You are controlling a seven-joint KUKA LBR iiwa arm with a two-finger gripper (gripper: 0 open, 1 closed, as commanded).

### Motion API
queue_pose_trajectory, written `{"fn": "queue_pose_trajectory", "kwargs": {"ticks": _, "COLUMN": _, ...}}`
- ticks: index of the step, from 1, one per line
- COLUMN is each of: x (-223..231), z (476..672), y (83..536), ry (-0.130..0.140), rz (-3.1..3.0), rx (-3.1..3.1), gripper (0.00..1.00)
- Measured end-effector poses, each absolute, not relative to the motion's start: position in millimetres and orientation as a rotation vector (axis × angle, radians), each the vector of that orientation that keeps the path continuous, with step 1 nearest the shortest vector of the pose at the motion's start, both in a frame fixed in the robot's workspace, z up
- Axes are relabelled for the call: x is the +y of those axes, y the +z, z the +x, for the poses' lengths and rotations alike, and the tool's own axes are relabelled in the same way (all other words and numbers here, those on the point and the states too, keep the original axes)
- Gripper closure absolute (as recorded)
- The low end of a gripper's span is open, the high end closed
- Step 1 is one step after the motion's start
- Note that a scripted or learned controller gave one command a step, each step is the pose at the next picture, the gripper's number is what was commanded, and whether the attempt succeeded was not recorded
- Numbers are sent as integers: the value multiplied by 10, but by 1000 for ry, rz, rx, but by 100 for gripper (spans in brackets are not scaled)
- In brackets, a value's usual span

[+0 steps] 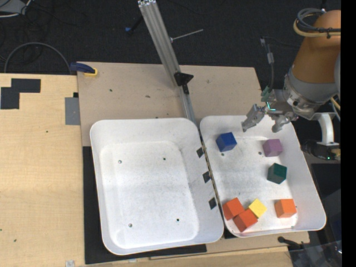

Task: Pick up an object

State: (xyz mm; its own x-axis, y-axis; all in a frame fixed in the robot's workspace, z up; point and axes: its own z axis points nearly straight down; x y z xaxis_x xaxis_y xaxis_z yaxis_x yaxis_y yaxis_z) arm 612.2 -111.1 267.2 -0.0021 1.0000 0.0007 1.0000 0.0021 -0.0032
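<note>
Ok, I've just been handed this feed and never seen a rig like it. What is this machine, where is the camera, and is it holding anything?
One camera looks down at a slant on a bench. The grey and orange robot arm reaches in from the right; its two-finger claw hangs open above the right white bin, holding nothing. That bin holds small blocks: a blue cube, purple cube, dark green cube, yellow cube and three orange cubes. The left white bin sits beside it.

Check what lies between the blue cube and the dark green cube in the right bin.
In the camera view, bare white bin floor lies between the blue cube and the dark green cube; the purple cube sits just above that line.
</note>
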Motion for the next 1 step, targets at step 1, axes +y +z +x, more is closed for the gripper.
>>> {"fn": "queue_pose_trajectory", "kwargs": {"ticks": 1, "x": -142, "z": 6523, "y": 1855, "ry": 5, "rz": -2208, "rx": -2223, "gripper": 0}}
